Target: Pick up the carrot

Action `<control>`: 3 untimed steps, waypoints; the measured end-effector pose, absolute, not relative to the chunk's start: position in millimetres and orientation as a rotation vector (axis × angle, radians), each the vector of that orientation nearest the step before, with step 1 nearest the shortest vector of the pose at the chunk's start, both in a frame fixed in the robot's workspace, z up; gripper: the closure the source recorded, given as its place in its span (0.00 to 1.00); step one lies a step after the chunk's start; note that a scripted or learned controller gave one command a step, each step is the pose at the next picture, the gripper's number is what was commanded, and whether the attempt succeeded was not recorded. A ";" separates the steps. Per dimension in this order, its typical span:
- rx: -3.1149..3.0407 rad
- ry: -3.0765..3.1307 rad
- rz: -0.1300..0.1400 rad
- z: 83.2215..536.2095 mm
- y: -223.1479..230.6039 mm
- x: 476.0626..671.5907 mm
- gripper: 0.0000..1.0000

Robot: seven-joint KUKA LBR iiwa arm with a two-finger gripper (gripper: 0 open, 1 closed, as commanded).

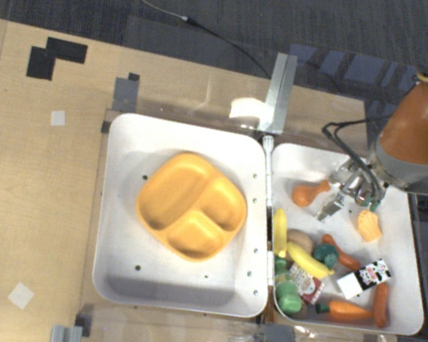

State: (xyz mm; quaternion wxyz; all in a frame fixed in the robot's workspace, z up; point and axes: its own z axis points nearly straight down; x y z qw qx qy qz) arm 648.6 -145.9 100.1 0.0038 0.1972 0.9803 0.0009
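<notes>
Camera view puts our gripper (pixel 342 197) low in the right bin (pixel 414 240), fingers slightly parted and holding nothing; the carrot (pixel 349 312) lies unpicked at that bin's near edge, so the grasp is left. We count two bins, one yellow plate (pixel 192 205), one banana (pixel 306 260)

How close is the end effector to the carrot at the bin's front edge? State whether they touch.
Apart. The camera view shows the end effector near the right bin's back, while the carrot lies at its front, several toys between them.

Yellow divided plate (pixel 192 205) in left bin (pixel 109 214); toy food (pixel 318 277) in right bin (pixel 409 316).
</notes>
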 end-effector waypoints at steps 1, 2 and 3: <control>0.727 3.046 0.000 88.1 -186.2 601.5 0.00; 0.714 3.042 0.001 100.6 -184.1 605.3 1.00; 1.115 2.928 0.002 135.8 -175.1 626.3 1.00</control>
